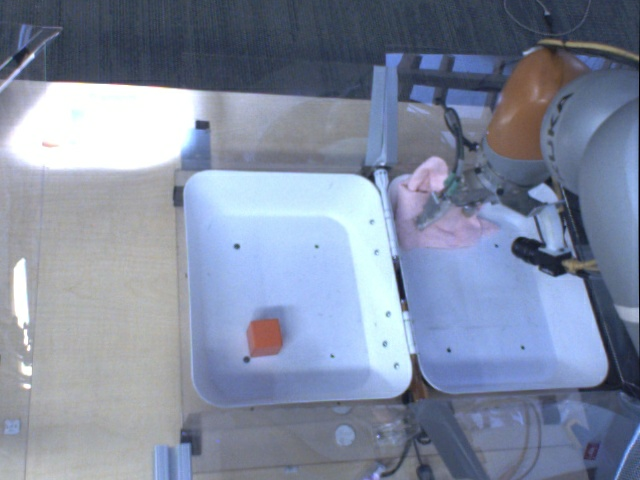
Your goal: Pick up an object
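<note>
the left bin [290,288] is open across nearly all its floor; one small orange block [265,337] sits near its front left, well apart from the walls. in the right bin [510,318] the front and middle floor lies bare, while the back left corner is crowded by a pink cloth [440,218] with the gripper [440,208] down on it. the arm [560,118] overhangs that bin's back right. the raised rims [397,268] between the bins form a ridge.

end effector [437,211] blurred, pink cloth [432,208] partly hidden by arm [580,118]
</note>
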`<control>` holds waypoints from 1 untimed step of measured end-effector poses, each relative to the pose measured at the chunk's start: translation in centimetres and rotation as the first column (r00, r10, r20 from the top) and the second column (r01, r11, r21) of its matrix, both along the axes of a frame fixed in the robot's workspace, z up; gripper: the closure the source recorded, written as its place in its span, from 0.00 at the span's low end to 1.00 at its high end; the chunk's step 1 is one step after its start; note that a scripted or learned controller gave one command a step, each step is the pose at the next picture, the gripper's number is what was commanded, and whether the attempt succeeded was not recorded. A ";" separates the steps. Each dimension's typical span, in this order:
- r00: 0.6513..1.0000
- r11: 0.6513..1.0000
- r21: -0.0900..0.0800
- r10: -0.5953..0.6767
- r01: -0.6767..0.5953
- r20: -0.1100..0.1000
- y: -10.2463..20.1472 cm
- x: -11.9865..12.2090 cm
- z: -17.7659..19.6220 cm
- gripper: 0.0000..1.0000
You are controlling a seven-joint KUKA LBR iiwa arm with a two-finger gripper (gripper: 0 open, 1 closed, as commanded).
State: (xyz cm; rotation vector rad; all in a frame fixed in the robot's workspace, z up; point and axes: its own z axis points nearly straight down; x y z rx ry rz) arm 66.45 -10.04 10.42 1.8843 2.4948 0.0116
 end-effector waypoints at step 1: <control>0.999 0.999 -0.001 -0.040 0.040 -0.016 0.8 0.5 -1.4 0.00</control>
